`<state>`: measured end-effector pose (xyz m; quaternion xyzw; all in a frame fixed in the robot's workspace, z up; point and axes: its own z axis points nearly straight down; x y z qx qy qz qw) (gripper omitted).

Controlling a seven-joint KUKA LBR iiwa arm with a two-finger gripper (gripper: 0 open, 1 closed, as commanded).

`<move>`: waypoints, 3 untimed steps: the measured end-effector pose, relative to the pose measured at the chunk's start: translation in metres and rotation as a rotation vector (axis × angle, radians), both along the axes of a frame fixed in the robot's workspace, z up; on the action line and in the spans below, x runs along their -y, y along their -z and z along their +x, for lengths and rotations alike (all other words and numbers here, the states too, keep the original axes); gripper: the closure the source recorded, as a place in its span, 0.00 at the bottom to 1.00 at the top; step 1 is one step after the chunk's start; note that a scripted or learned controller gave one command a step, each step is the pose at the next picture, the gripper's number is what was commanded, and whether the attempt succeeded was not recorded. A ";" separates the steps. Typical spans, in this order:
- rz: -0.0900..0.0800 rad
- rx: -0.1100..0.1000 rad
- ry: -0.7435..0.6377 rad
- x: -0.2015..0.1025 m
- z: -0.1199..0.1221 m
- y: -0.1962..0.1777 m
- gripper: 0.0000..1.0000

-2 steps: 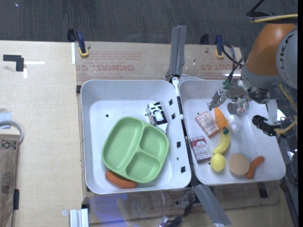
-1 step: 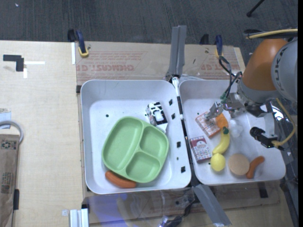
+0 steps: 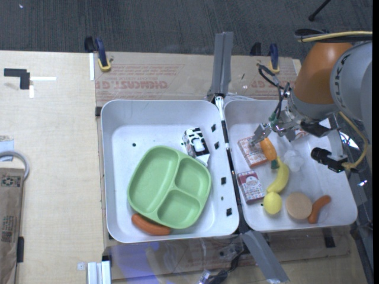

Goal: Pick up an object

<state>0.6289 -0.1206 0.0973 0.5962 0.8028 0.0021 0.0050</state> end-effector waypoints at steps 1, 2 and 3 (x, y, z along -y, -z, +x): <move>0.003 -0.002 0.080 -0.009 -0.058 0.001 0.00; 0.000 0.000 -0.154 0.001 -0.111 0.001 0.00; 0.000 0.004 -0.151 0.001 -0.109 -0.009 1.00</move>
